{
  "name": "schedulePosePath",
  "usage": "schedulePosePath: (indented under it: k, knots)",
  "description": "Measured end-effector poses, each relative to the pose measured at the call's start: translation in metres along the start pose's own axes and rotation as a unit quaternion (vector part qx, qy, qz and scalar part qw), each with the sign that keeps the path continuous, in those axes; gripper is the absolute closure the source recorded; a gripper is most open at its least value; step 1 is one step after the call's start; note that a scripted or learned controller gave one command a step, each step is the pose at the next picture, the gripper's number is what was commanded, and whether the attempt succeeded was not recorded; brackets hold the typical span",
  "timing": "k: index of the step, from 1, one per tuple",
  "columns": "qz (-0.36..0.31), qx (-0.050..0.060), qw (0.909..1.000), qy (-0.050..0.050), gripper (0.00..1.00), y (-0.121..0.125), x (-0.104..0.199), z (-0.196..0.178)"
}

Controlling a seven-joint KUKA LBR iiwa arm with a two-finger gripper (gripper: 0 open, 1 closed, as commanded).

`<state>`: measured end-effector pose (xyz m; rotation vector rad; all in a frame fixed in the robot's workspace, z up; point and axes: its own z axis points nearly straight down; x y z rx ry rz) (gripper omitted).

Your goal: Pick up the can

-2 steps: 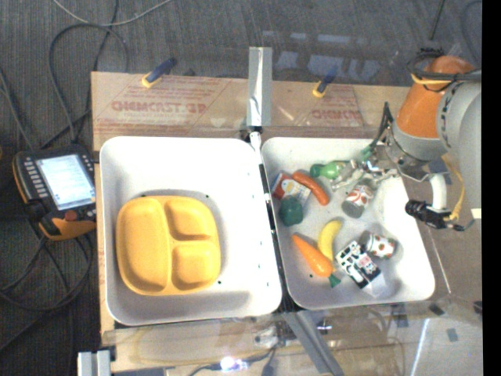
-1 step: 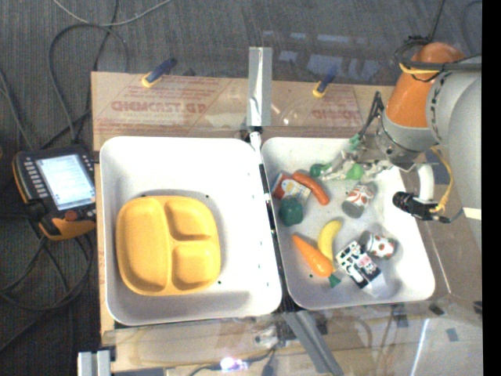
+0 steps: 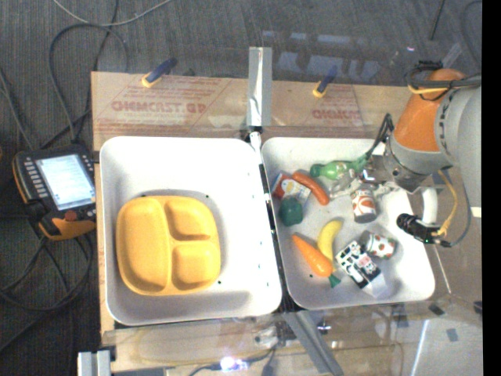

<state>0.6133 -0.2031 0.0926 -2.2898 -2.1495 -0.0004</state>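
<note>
The can (image 3: 364,204), small with a red and white label, stands in the right bin (image 3: 415,284) towards its back right. My gripper (image 3: 368,177) hangs just behind and above the can, at the end of the grey arm with the orange band (image 3: 419,124). A green bottle-like object (image 3: 333,169) lies directly to the gripper's left. Nothing shows as lifted off the bin floor.
The right bin also holds a red sausage (image 3: 309,186), a dark green item (image 3: 291,210), a banana (image 3: 330,237), a carrot (image 3: 313,255), a black and white box (image 3: 358,263) and a red-spotted round item (image 3: 381,246). A yellow divided tray (image 3: 168,244) sits in the left bin (image 3: 141,159).
</note>
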Motion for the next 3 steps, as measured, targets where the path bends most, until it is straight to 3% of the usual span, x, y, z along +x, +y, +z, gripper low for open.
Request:
schedulePosePath:
  k: [1,2,3]
  knots:
    - [-0.001,-0.001,1.0,0.001,1.0,0.001,0.002,-0.01]
    - [0.055,0.001,0.9985,-0.001,1.0,-0.021,0.105,-0.141]
    - [0.083,0.002,0.9965,-0.001,1.0,-0.021,0.133,-0.104]
